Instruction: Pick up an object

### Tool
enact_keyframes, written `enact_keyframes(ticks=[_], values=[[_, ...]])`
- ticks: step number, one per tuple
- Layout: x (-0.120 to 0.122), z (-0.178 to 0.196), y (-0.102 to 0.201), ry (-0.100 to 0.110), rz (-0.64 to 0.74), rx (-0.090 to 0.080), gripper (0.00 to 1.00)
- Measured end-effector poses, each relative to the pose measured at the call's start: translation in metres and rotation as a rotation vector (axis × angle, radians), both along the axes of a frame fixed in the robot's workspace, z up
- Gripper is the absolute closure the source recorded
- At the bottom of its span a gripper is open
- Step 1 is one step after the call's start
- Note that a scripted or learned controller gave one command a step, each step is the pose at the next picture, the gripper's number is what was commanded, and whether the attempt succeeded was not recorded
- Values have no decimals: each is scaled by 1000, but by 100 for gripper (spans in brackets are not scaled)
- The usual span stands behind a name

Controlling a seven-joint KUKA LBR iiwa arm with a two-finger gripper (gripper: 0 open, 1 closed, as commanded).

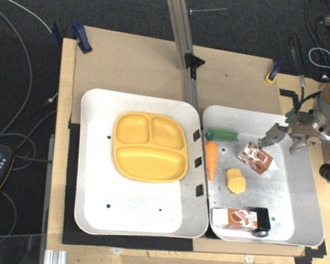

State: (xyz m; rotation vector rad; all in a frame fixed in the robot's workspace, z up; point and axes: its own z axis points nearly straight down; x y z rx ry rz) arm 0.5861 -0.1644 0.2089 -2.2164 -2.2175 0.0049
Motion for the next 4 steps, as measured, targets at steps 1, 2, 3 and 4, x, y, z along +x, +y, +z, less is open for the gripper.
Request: enact_keyframes(ticks=[1, 2, 3, 4], values=[[-7, -55, -8, 1, -1, 0, 0], [-8, -103, -17, 1, -1, 0, 0], [-6, -88, -16, -7, 0, 0, 100], [-11, -27, -15, -14, 1, -4, 100]])
